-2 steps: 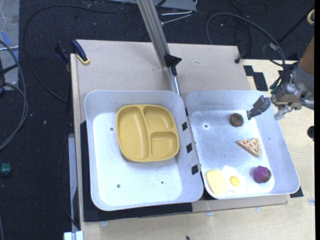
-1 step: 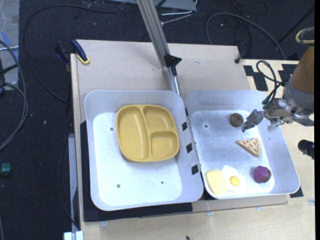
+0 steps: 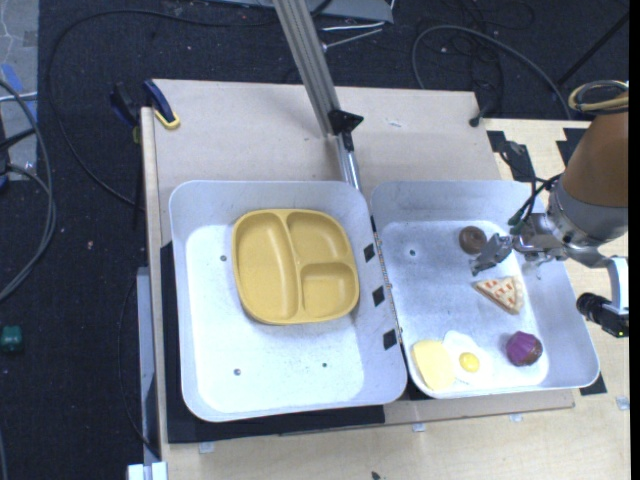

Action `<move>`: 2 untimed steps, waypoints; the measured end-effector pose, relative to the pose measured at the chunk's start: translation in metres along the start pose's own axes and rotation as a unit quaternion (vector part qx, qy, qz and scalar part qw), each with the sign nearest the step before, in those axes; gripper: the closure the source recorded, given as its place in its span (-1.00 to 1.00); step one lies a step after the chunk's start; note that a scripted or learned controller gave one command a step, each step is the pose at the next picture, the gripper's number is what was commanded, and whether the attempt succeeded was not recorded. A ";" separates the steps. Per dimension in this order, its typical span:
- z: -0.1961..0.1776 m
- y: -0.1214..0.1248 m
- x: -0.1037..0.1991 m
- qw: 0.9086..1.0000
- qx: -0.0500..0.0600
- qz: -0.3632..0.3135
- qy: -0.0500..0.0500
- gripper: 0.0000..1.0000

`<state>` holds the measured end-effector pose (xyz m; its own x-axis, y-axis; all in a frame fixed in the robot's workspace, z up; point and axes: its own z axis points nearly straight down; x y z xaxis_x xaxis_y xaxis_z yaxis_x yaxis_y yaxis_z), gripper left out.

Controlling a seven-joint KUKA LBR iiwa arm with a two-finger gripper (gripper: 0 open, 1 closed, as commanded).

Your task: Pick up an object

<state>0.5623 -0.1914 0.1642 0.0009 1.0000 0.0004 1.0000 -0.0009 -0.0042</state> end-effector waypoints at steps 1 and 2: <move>0.056 -0.004 -0.008 1.000 -0.004 0.000 -0.002 -1.00; 0.041 -0.001 -0.009 1.000 -0.009 0.000 -0.004 1.00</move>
<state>0.5613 -0.2003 0.1235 0.0012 1.0000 -0.0082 0.9999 -0.0010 0.0139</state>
